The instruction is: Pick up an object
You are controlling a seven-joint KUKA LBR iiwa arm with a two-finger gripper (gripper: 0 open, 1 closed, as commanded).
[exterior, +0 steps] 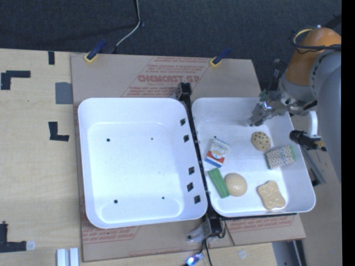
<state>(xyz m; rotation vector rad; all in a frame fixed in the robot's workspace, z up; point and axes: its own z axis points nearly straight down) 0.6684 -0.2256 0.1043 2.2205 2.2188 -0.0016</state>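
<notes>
Cardboard sheet (166,76) under both bins has red print, reads mirrored/upside down from this cam, can't make out words. Small carton (217,153) in the right bin (233,112) has white/red/blue label, text too small to read.

Jaws (258,115) sit low over the right bin's far right area, near its back wall. Open vs closed: can't tell, too small and dark. Nothing visible between them.

Nearest obj: speckled tan cookie (260,141), round, rough-looking, just in front of the jaws, apart from them. Grey-green sponge pad (280,157), squarish, textured, just beside cookie toward the right wall. Carton lies mid-bin near the divider, well apart from the jaws. Green bar (218,183), long and flat, touching a beige dome-shaped obj (235,184), smooth. Tan toast-like slab (271,195), lumpy edges, near front right corner.

Left bin (133,159): white plastic, shallow, rounded corners. Tabletop (33,165) is pale wood-look w/ black tape marks. Blue/yellow clamps (95,51) at the cardboard's back corners.
</notes>
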